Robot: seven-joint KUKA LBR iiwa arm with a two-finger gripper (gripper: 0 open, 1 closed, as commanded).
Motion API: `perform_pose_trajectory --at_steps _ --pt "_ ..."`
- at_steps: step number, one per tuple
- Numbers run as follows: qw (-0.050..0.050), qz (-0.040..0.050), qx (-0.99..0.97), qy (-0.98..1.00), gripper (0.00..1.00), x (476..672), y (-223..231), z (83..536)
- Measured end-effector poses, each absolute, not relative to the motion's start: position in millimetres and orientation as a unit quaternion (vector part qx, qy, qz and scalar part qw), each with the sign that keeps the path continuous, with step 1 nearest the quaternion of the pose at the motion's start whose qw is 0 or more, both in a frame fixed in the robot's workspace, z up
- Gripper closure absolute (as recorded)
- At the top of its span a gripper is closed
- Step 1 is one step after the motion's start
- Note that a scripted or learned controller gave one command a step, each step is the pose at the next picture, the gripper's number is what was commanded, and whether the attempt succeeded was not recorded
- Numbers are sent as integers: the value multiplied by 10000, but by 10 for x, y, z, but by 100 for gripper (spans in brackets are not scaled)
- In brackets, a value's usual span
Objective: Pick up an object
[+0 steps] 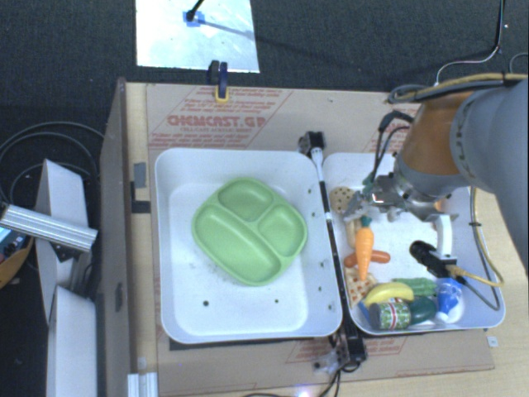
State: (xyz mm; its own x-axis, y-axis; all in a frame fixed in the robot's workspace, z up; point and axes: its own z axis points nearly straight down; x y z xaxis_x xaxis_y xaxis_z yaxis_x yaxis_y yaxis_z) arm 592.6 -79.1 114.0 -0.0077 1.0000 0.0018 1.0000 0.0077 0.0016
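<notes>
Currently, the arm [488, 139] reaches in from the right and stands over the far half of the right bin [395, 236]. The gripper [364, 208] points down and to the left, just beside the dividing wall between the two bins. Whether it is released or clenched cannot be determined at this angle, and nothing can be seen grasped in it.

The carrot [364, 245] lies on the floor of the right bin, directly on the near side of the gripper. Its green top points far, toward the gripper, and its orange tip points near. Contact between the two cannot be confirmed.

- A small red-orange piece [379, 256] lies against the carrot's right side.
- A tan waffle-patterned piece [341, 198] lies just left of the gripper, at the bin wall.
- A banana [388, 292] lies near the bin's near edge.
- A green bottle with a red label [395, 314] lies on the near side of the banana.
- A blue and white item [449, 300] lies to the right of the banana.

The left bin [190, 304] holds a green divided plate [248, 231], lying flat, well apart from the gripper.
</notes>
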Motion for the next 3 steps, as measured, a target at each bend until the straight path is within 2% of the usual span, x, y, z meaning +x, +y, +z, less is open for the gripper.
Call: perform_pose_trajectory --at_steps 1,2,3 --pt "10 7 -7071 -7071 0 5620 -861 845" --pt "9 6 -7069 -7073 0 5432 -830 837" --pt "-7 -10 -7064 -7078 100 5453 -828 949"
